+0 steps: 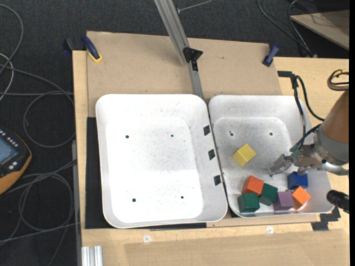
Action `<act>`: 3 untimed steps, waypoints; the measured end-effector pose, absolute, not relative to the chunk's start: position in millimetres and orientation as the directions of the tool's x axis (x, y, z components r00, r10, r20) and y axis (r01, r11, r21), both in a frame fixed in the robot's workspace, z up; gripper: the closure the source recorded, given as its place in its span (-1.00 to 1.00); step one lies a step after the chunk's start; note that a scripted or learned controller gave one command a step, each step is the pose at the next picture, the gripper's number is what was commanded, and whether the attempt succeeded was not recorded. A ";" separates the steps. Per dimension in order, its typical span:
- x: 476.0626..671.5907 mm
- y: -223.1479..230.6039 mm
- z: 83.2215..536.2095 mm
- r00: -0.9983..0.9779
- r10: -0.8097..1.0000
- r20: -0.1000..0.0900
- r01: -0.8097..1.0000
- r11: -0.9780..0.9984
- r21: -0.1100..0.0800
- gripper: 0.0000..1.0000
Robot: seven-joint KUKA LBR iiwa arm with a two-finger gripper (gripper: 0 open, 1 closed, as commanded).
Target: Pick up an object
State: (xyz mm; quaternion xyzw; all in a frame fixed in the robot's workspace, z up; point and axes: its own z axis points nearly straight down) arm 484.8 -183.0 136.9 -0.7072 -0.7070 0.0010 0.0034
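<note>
Blocks sit clustered in the right bin (222,110), most of them along its near edge toward the near right corner. Nearest the front rim: dark green block (249,203) at the left of the cluster, purple block (285,200) further right, orange block (301,196) just beside the purple one on its right. One row back: red-orange block (254,185) touching the dark green block, and a second green block (269,193) between the red-orange and purple ones. Blue block (298,180) lies just behind the orange block, near the bin's right wall. Yellow block (244,154) sits apart from the cluster, near the bin's centre, tilted relative to the bin edges. End effector (280,165) reaches in from the right wall, above the bin floor, between the yellow block and the blue block; nothing seen between its fingers, which appear slightly spread, tips pointing left. Arm (335,137) enters over the right rim of the bin. Left bin (111,110) adjoins the right bin on the worktop (144,57). Far side of the worktop: blue clamps (92,49) at the far corners, and a grey metal pole (176,29) rising from the far edge between the bins.
</note>
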 end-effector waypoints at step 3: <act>484.1 -183.6 225.9 -0.002 1.000 -0.002 1.000 0.002 0.005 1.00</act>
